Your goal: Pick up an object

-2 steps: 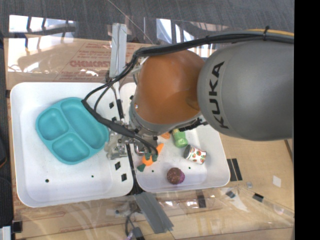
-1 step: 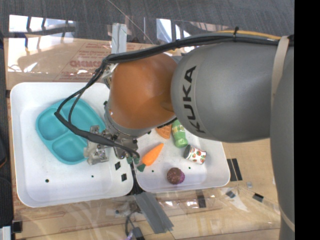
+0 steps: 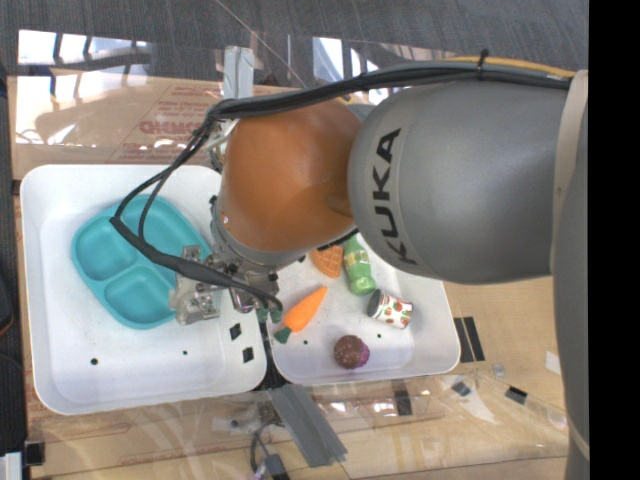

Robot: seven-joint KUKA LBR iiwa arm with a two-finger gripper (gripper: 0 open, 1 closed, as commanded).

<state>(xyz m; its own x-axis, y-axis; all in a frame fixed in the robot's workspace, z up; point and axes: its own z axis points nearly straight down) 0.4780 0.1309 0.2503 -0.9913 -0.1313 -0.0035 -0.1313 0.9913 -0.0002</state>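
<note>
The KUKA arm [image 3: 450, 158] is taking up most of what I'm seeing, grey shell w/ the orange band [image 3: 285, 178] bulging out over the seam between the two bins, black cables [image 3: 160, 183] looping off it. Using that arm as my landmark: the left bin [image 3: 60, 368] is spreading out to its left, and the right bin [image 3: 435, 353] is peeking out from under it, lower right. Next biggest, the teal divided tray [image 3: 135, 258] is lying in the left bin, just left of the wrist, one cable crossing over its edge. The gripper [image 3: 200, 298] is hanging below the orange band, sitting right at the tray's lower right corner, approx touching it; can't tell whether the pincer is spread or pressed together, too much metal and cable clutter there, and nothing is visibly pinched in it. Then the small stuff, all in the right bin under the arm's lower edge: a green bottle [image 3: 357, 268] tucked up against the grey shell, an orange carrot [image 3: 302, 310] lying tilted just right of the gripper, a small orange ridged piece [image 3: 327, 261] between carrot and bottle, a white patterned cup [image 3: 391, 311] tipped on its side, and a dark reddish ball [image 3: 350, 350] nearest the front rim.
</note>
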